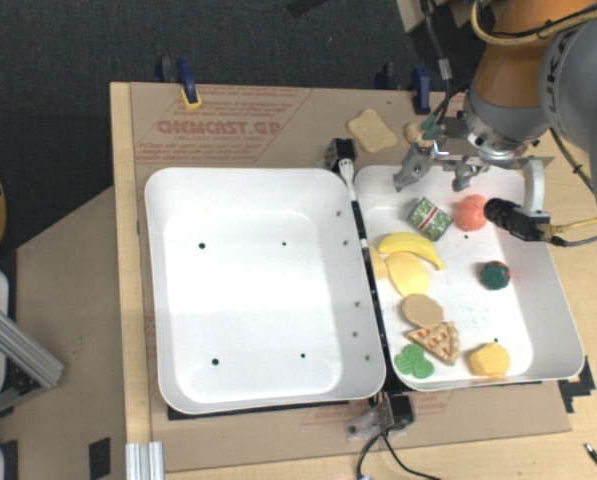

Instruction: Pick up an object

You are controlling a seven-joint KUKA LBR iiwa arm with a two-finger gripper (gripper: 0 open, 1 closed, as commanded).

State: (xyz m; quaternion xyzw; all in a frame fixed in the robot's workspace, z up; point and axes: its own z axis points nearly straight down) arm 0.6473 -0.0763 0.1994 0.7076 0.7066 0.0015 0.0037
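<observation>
My gripper hangs over the far end of the right bin, its two fingers spread apart with nothing between them. Just below it lie a small green carton and a red-orange ball. Further down the bin are a yellow banana, a pale yellow slice, a dark green ball, a tan oval piece, a pizza slice, a green leafy piece and a yellow lump.
The left bin lies beside the right one, divided by a shared rim. A tan bread slice rests on the cardboard beyond the bins. Blue clamps hold the board's far edge.
</observation>
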